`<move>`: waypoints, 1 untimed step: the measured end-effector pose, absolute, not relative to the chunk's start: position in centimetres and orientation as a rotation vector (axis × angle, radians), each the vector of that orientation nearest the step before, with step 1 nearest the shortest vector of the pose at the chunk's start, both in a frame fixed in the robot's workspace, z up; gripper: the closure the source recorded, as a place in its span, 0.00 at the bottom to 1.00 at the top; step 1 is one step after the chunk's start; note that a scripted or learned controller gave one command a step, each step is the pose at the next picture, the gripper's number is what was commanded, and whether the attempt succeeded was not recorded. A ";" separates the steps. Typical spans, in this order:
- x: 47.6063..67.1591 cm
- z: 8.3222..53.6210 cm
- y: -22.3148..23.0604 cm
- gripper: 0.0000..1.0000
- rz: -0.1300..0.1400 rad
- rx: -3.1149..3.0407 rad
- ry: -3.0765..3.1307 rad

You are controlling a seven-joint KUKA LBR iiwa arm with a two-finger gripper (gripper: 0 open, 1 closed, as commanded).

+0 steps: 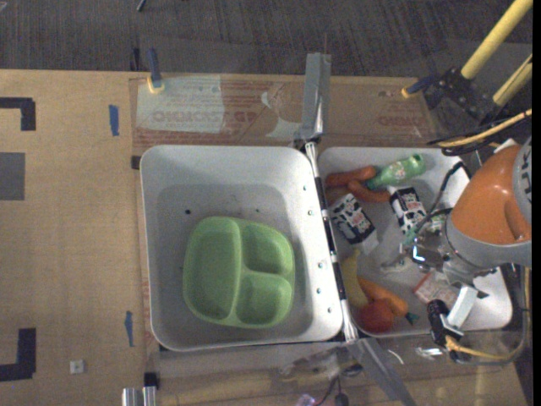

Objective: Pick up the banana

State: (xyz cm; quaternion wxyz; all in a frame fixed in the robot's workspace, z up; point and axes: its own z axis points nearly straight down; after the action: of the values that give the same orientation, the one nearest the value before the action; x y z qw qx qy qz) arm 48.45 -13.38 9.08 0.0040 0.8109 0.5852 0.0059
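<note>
Two shallow white bins are seen from above, side by side on a wooden bench [68,227]. In the left bin [161,176] a green divided plate [239,271] is laid flat. The right bin [500,313] is crowded with small items: a green bottle [396,172] and an orange carrot [351,177] near its far edge, two black-and-white cartons [352,219], and a red tomato [378,315] beside another orange carrot [385,295] at the near edge.

The banana [352,279], pale yellow, is lying in the right bin against the wall shared with the left bin, just beside the red tomato. It is judged to be untouched.

The arm, grey with an orange band [494,205], is reaching in from the right, low over the right bin. The claw [416,259] is poised above the middle of that bin, apart from the banana; whether it is spread or pressed together cannot be told. Nothing can be seen gripped in it.

The task appears barely begun: the banana has yet to be reached, gripped and lifted.
</note>
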 end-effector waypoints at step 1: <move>54.1 9.1 -13.7 0.00 0.012 2.974 0.991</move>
State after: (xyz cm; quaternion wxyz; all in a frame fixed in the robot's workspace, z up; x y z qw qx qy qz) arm 54.11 -13.66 9.08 0.0035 0.9487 0.3160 0.0037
